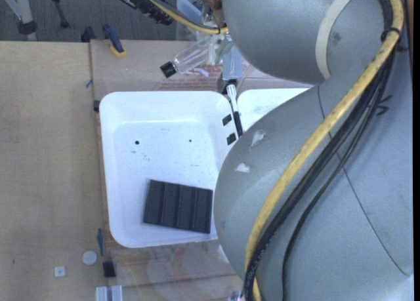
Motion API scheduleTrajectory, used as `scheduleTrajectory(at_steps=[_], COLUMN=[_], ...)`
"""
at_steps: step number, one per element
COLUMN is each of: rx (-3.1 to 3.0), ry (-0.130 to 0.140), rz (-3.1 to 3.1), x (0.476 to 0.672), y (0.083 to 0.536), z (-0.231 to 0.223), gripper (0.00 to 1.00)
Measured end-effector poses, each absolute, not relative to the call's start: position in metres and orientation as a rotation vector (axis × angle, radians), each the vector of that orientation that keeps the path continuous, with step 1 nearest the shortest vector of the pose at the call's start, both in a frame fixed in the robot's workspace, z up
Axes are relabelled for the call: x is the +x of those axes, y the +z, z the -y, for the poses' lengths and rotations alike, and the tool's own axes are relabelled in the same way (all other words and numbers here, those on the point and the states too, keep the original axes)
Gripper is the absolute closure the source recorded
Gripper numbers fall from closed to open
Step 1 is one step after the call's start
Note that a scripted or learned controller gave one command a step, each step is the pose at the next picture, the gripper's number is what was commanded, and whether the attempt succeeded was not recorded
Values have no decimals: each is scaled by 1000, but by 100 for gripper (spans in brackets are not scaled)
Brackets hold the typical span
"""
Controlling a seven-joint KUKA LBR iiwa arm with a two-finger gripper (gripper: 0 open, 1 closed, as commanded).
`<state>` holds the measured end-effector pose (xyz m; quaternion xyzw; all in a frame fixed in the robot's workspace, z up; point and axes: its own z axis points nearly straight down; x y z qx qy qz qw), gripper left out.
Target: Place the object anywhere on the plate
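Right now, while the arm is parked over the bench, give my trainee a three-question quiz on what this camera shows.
1. True or false: the dark ribbed plate lies in the left white bin.
2. Which fills most of the picture's right side? A) a cardboard box B) the grey arm C) a person's hand
3. Fill in: the yellow cable runs along the ____.

Key:
1. True; it sits flat near the bin's front edge.
2. B; the arm covers most of the right bin.
3. Arm.
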<state>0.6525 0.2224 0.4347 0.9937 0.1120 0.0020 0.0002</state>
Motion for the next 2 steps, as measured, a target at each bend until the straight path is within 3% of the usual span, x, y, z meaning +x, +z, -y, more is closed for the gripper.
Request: scheduleTrajectory(at_steps=[2], rx=[3108], ry=[1], rz=[-446], x=[661], y=[435], z=[-223], gripper=[100])
